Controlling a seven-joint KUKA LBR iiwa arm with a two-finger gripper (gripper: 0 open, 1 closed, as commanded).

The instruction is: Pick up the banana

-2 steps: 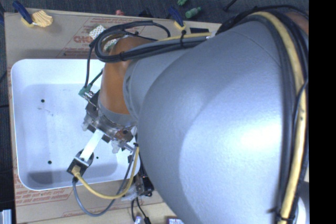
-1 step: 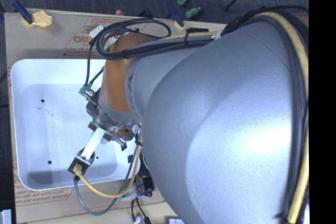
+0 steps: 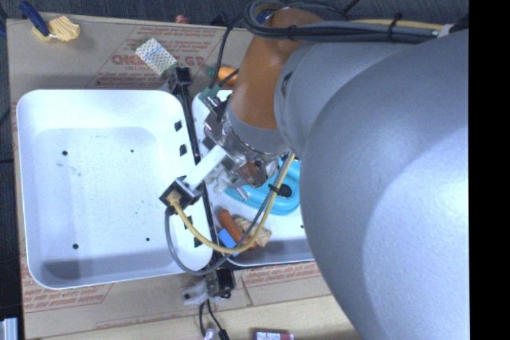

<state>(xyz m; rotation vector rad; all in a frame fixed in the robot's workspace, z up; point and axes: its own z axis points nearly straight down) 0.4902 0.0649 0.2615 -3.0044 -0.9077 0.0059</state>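
Banana hard to make out, hidden in right bin (image 3: 275,252) under arm (image 3: 374,171). Cannot tell gripper (image 3: 239,171) state.

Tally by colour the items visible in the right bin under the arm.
Blue: 1, a blue item
Orange: 1, an orange item
Tan: 1, a tan item
Total: 3 visible; the arm hides most of the right bin.

light: even, bright | shadows: soft | focus: slightly soft | glare: none
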